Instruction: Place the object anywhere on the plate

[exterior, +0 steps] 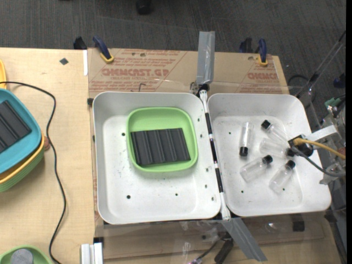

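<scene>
A light green square plate [190, 126] lies in the left bin [110, 147], towards its back. A dark grey ribbed rectangular slab [161, 146] rests flat on the plate, covering its front half. In the right bin [231, 197] lie several clear plastic vials with black caps. One vial [244, 139] is near the bin's middle, another [257, 169] is in front of it, and a third [282, 175] sits at the front right. All of the vials lie on their sides.
A yellow hose with a black end [301, 143] and a white strip [324, 132] reach over the right bin's right rim. On the wooden table to the left sit stacked teal and yellow trays [19, 142] and a black cable [58, 164]. Clamps hold cardboard behind the bins.
</scene>
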Motion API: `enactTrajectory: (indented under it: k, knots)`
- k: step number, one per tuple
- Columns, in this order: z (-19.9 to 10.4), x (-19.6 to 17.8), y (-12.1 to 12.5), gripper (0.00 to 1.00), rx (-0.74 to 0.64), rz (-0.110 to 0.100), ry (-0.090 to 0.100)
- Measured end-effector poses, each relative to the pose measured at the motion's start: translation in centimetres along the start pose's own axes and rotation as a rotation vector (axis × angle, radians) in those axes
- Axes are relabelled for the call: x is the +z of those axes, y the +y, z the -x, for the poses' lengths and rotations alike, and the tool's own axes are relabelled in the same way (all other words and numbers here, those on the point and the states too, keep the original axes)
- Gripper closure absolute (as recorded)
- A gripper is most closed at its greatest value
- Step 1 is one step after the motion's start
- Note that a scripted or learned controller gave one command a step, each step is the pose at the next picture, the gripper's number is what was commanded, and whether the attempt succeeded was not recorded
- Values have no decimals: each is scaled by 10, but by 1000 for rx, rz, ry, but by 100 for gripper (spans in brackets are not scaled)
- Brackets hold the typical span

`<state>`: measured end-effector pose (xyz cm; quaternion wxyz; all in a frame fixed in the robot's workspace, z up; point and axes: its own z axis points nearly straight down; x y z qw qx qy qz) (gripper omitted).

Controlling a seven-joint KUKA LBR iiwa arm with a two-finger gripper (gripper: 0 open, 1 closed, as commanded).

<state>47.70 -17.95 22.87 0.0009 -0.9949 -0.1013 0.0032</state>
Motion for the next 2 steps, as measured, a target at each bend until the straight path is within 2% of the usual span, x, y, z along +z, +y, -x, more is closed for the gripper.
enactTrajectory:
  k: [1, 2]
  knots:
    - [9, -18, 42, 0, 3, 1, 1]
    - [9, -18, 42, 0, 2, 1, 1]
